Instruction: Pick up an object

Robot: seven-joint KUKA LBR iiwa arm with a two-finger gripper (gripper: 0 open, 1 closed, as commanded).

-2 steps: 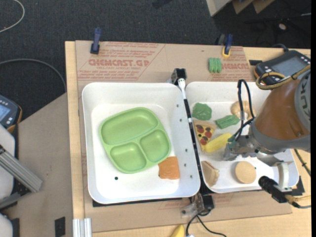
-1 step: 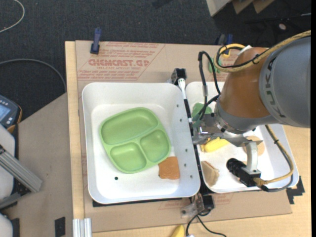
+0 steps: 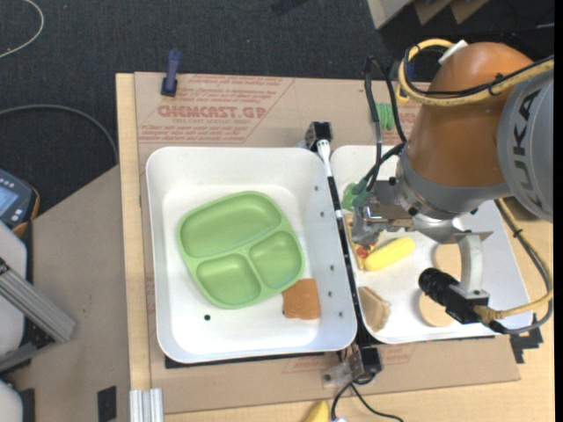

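From the camera above, the arm (image 3: 479,117) reaches in from three o'clock and hangs low over the right bin (image 3: 519,262), its orange wrist band covering much of that bin's far half. The gripper (image 3: 368,222) sits at the bin's nine o'clock side, just beside the divider where the two bins meet; how it is set, spread or pressed together, I cannot tell, since the metal parts there blur into each other under the wrist. Nothing can be made out as held by it. A yellow banana-shaped object (image 3: 388,254) lies directly toward six o'clock from the gripper, very near it, though whether they touch is unclear. A green object (image 3: 356,193) peeks out at the gripper's twelve o'clock, partly hidden by cables. At the bin's six o'clock edge rests a tan wedge (image 3: 373,304), and farther toward three o'clock a round tan disc (image 3: 433,309) lies partly behind a black cylindrical fitting on the arm. The left bin (image 3: 167,236) holds a green divided tray (image 3: 239,249) near its centre, with an orange-brown piece (image 3: 302,301) just beside the tray at five o'clock. Both bins stand on a cardboard-covered table (image 3: 141,121).
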